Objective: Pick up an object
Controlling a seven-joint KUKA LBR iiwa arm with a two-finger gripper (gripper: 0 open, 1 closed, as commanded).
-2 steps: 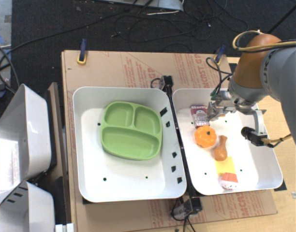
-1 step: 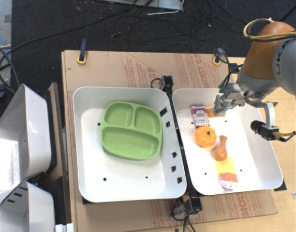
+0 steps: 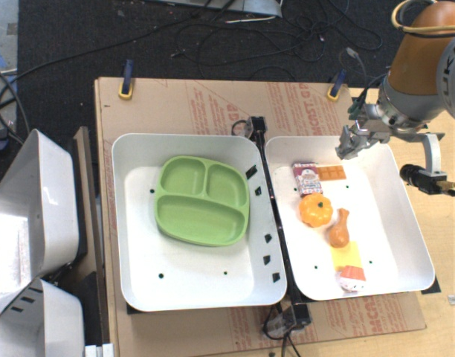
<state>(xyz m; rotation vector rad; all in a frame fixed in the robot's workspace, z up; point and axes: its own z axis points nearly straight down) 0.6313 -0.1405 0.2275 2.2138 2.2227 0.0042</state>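
The right bin (image 3: 406,199) holds several small toy foods: a maroon and white carton (image 3: 306,178), an orange cracker (image 3: 331,173), an orange pumpkin (image 3: 316,210), a brown drumstick (image 3: 339,229) and a yellow packet (image 3: 348,262) with a pink and white end. My gripper (image 3: 349,144) hangs over the bin's far edge, up and to the right of the cracker, apart from all the objects. Nothing shows between its fingers.
The left bin (image 3: 131,222) holds a green divided plate (image 3: 204,201). A black clip strip (image 3: 268,199) joins the two bins. Yellow clamps (image 3: 126,80) (image 3: 336,86) sit on the bench's far edge. White tubs (image 3: 30,207) stand at the left.
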